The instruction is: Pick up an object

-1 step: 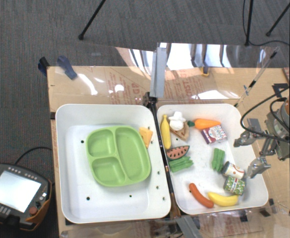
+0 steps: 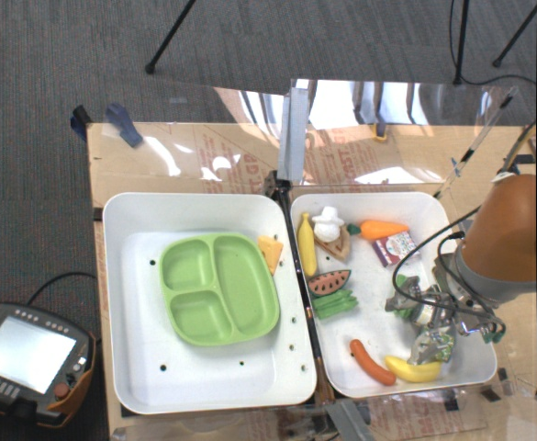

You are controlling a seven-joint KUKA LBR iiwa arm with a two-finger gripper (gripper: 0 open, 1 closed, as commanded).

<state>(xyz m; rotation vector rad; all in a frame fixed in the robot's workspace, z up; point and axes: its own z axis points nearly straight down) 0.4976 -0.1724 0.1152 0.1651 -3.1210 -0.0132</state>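
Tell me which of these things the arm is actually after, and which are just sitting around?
Part of the job:
gripper, low in the right bin
toy foods there: bananas, sausage, carrot, watermelon slice, green beans

Just lying about:
green divided plate in the left bin
handheld controller on the floor

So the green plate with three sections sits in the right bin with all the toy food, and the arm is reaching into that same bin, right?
Not quite. The camera view shows the green plate in the left bin, with a yellow wedge at its edge. The rest of the toy food, such as the carrot and hot dog, lies in the right bin, and the arm does reach into that one.
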